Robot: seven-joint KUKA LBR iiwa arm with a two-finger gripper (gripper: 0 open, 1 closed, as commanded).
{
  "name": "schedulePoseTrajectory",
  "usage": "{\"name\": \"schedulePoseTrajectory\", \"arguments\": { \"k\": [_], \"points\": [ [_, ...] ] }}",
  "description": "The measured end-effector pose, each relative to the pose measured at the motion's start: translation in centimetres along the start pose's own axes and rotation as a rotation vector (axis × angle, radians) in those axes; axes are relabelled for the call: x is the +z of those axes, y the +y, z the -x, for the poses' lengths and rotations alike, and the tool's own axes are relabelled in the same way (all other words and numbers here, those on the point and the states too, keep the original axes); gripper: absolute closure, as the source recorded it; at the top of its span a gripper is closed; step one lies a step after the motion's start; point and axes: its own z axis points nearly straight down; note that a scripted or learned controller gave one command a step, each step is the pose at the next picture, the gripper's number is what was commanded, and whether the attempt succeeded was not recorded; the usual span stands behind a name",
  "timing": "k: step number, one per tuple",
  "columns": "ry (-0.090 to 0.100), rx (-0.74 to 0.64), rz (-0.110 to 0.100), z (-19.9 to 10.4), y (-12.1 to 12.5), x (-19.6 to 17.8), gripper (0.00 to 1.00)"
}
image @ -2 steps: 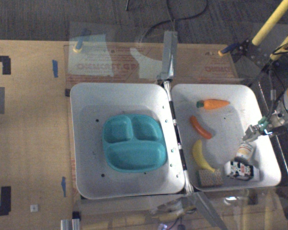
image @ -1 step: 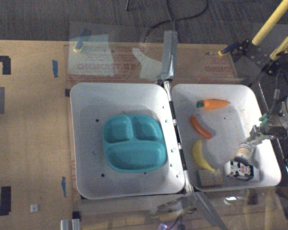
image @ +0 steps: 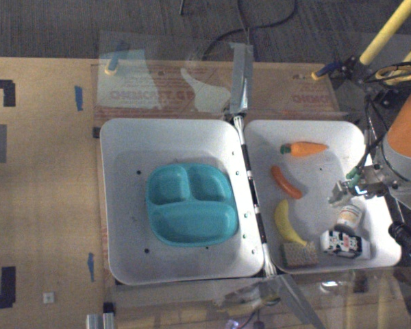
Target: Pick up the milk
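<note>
1. Right, the jaws (image: 347,192) hang over the right bin (image: 308,132), out toward its 3 o'clock side, on the grey arm (image: 404,142) with its orange band.
2. The milk (image: 341,243), a small black-and-white carton, lies on its side at the 5 o'clock corner of that bin, at 6 o'clock from the jaws and apart from them.
3. Between the two stands a small bottle (image: 349,216), just under the jaws; how wide the jaws stand, and whether they grip anything, cannot be told.
4. Elsewhere in the right bin: a carrot (image: 303,149) at 12 o'clock, a sausage (image: 286,181) mid-bin, a banana (image: 286,223) and a sponge (image: 299,253) toward 7 o'clock.
5. The left bin (image: 123,184) carries a teal divided plate (image: 191,205) at its centre, both bins on the table (image: 41,204).
</note>
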Motion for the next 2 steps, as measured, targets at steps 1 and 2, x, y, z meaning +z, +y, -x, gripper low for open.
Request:
{"name": "schedulePoseTrajectory", "arguments": {
  "k": [1, 2],
  "points": [
    [0.0, 0.0, 0.0, 0.0, 0.0, 0.0, 0.0],
    [0.0, 0.033, 0.0, -2.8, 0.4, 4.2, 0.0]
  ]
}}
